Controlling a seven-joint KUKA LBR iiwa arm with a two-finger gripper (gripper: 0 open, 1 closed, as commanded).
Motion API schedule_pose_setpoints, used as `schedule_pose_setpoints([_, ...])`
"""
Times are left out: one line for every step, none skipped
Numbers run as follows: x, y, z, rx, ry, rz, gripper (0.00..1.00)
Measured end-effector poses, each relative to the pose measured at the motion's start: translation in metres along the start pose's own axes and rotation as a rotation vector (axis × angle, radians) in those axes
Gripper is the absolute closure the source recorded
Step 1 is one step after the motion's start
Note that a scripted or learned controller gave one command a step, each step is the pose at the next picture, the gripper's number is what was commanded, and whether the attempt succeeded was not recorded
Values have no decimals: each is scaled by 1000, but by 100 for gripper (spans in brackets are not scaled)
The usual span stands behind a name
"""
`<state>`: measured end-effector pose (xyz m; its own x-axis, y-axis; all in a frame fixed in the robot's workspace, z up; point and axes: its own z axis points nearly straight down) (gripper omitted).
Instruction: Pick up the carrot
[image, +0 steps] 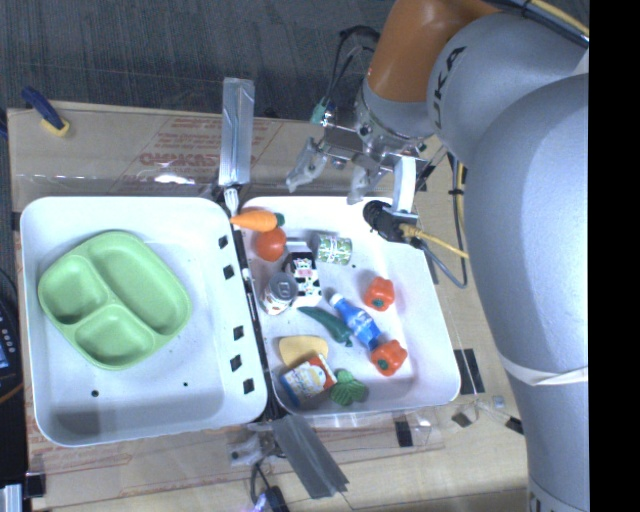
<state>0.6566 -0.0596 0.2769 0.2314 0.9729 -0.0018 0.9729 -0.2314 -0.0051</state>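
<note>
Plainly the gripper (333, 180) hangs open and empty above the right bin's (440, 340) far rim, while the carrot (253, 219) lies wedged in the far-left corner touching a tomato (268, 244), so a descent may clip the wall or nudge both.

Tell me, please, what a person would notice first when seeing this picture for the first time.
The big grey arm with its orange band fills the right side, its hand open above the right bin's far edge. That bin is crowded with toy food, the carrot at its far-left corner. A green divided plate lies in the left bin.
</note>
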Motion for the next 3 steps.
schedule_pose_setpoints([37, -10, 87, 2, 0, 177, 0])
schedule_pose_setpoints([-38, -61, 87, 4, 1, 704, 0])
schedule_pose_setpoints([49, -31, 86, -1, 2, 457, 0])
